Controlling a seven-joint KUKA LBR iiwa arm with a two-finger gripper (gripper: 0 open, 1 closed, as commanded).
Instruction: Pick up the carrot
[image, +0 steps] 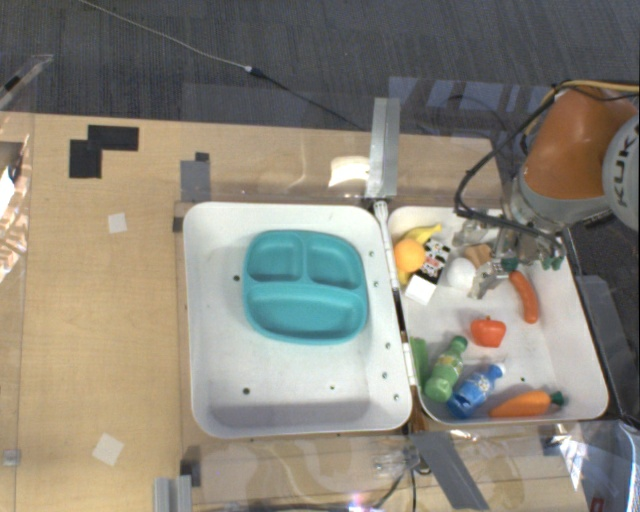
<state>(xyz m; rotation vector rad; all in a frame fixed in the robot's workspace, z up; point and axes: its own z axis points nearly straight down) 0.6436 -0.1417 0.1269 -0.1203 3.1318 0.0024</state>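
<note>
Lying along the near edge of the right bin (590, 375), the carrot (520, 404) points its green top toward the right wall. Just left of it are a blue bottle (474, 389) and a green bottle (445, 368). Farther back, a red pepper (488, 332) sits mid-bin, with a red sausage (524, 297) beyond it. The gripper (492, 275) hangs over the far part of this bin, well apart from the carrot; finger spacing cannot be determined. A teal divided plate (304, 285) occupies the left bin (215, 390).
</note>
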